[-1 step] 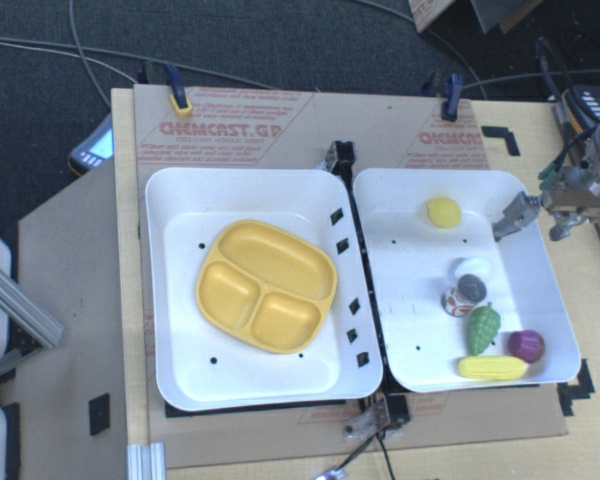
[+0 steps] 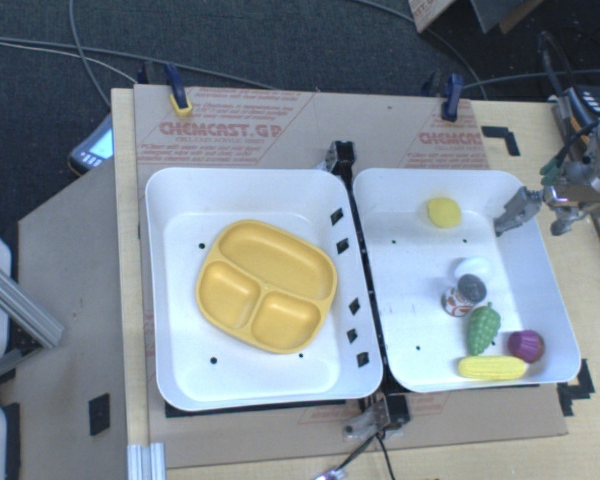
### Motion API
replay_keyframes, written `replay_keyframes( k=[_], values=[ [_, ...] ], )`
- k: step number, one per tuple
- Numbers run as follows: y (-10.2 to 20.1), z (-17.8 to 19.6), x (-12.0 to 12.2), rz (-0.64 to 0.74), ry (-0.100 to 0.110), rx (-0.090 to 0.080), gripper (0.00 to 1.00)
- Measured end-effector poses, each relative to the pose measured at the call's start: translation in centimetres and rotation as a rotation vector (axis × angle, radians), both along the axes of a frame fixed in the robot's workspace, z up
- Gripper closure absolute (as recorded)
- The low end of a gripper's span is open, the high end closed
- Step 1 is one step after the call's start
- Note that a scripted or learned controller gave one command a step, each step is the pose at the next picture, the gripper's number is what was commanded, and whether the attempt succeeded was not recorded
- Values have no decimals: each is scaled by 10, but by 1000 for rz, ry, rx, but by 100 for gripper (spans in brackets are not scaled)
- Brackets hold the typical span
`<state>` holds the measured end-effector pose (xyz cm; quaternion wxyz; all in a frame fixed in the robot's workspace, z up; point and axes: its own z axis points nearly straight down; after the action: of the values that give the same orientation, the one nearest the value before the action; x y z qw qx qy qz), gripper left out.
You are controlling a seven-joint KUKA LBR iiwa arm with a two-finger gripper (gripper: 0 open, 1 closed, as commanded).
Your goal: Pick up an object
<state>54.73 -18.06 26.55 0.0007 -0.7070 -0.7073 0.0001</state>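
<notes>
Plastic yellow divided plate (image 2: 267,285), smooth and rounded, fills the left bin (image 2: 170,298). Right bin (image 2: 410,358) holds a yellow disc (image 2: 443,212) at 12 o'clock, a small round can (image 2: 467,292) at centre, then bumpy green fruit (image 2: 483,329), corn cob (image 2: 493,368) and purple ball (image 2: 526,345) near 5 o'clock. Gripper (image 2: 525,210) hovers at 2 o'clock; whether it is spread is unclear.

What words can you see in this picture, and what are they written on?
"CHEMCAST GP", in red, repeated on the brown protective sheet behind the left bin.
"CHEMCAST", in red, fainter, on the same sheet behind the right bin.
The smaller red lines under these are too blurred to read.
</notes>
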Motion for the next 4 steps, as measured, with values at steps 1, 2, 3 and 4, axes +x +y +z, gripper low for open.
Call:
replay_keyframes(
  k=[1, 2, 3, 4],
  values=[
    [0, -62, 2, -1, 5, 2, 0],
    [-6, -108, 6, -1, 4, 2, 0],
    [-5, -171, 9, 0, 7, 3, 0],
    [-6, -154, 12, 0, -5, -1, 100]
  ],
)
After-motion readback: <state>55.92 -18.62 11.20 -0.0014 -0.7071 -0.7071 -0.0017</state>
